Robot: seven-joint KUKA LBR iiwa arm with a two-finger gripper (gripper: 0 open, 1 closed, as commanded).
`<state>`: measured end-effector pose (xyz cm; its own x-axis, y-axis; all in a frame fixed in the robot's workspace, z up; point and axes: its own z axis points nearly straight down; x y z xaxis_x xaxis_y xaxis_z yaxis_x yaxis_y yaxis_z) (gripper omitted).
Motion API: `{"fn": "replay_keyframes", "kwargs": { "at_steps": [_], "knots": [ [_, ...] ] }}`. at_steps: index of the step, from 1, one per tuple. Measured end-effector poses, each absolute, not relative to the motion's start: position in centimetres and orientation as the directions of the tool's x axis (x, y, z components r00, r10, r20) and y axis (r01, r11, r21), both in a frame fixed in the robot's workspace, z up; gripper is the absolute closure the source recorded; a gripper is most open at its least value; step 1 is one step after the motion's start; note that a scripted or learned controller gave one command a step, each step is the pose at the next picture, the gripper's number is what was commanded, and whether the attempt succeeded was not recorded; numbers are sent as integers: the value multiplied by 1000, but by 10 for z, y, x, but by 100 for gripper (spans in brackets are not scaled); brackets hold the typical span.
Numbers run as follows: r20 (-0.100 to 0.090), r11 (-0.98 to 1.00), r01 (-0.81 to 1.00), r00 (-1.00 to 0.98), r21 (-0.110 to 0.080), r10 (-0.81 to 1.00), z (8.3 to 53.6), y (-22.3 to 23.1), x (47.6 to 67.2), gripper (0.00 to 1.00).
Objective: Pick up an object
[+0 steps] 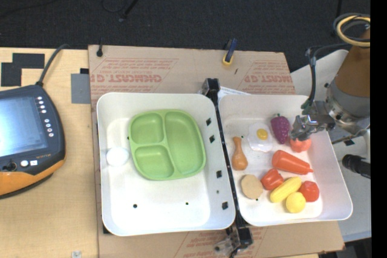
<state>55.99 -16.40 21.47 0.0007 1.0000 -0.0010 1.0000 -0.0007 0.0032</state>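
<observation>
The right bin (pixel 338 205) holds several toy foods. They include a purple grape bunch (pixel 279 128), a fried egg (pixel 261 135), a brown drumstick (pixel 240 154), an orange carrot (pixel 291 162), a red pepper (pixel 271 178), a yellow piece (pixel 284 188), a lemon (pixel 295 202), a red tomato (pixel 309 190) and a tan round piece (pixel 251 186). My gripper (pixel 303 129) is low at the bin's upper right, right of the grapes. It sits directly over a small red piece (pixel 300 144), whose top it hides.
The left bin (pixel 115 202) holds a green divided plate (pixel 166 145) and a small white ball (pixel 117 156). A black divider (pixel 219 154) runs between the bins. A tablet-like pendant (pixel 27 136) lies on the bench at far left.
</observation>
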Motion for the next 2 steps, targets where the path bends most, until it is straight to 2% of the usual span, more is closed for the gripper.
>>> {"fn": "replay_keyframes", "kwargs": {
  "at_steps": [1, 2],
  "knots": [
    [0, -1, 1000, 1, 0, 1000, 228, -166, 560, 100],
    [3, 3, 1000, -3, -5, 1000, 227, -107, 544, 100]
  ]
}}
